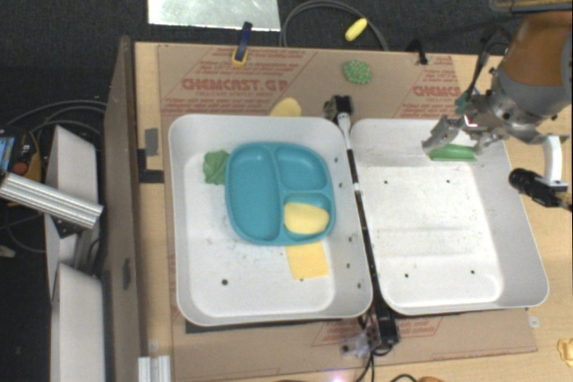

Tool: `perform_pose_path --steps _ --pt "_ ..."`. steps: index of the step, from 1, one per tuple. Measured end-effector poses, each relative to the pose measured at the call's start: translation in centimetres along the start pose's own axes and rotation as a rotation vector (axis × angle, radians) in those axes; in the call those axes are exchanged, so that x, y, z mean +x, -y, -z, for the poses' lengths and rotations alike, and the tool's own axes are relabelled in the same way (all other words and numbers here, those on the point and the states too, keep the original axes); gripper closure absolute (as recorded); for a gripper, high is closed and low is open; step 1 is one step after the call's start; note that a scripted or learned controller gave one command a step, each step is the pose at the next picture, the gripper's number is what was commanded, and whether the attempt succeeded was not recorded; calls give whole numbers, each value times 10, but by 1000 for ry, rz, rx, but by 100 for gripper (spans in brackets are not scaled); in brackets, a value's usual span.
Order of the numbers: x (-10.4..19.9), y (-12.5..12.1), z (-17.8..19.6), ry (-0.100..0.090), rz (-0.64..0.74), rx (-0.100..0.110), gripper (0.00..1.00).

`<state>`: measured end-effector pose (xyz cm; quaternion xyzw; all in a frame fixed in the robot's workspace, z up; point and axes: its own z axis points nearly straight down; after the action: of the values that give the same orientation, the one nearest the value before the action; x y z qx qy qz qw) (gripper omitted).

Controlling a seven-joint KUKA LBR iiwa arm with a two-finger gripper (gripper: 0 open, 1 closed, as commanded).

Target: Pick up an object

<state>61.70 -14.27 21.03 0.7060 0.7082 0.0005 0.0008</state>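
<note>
- Bins: two white ones side by side, left bin (192, 282) and right bin (448, 273).
- Plate: one teal divided plate (260, 192) in the left bin, with one yellow lump (306, 217) in its lower compartment.
- Loose items in the left bin: one yellow square (309, 261) below the plate, one green leafy piece (215, 165) at its left edge.
- Target: one green oblong object (452, 153) at the right bin's far rim, directly under the gripper (461, 131).
- Gripper spread: cannot tell, and no grasp is confirmed.
- Risk: object lies against the bin wall, so it may slide or jam against the rim.
</note>
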Motion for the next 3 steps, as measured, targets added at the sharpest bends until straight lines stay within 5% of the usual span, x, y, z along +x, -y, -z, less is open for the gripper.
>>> perform_pose_path --steps 1,2,3 --pt "-27 -40 -97 1 0 4 0" --pt "2 -52 -127 -1 4 1 0" --pt "0 -53 -114 1 5 -4 100"
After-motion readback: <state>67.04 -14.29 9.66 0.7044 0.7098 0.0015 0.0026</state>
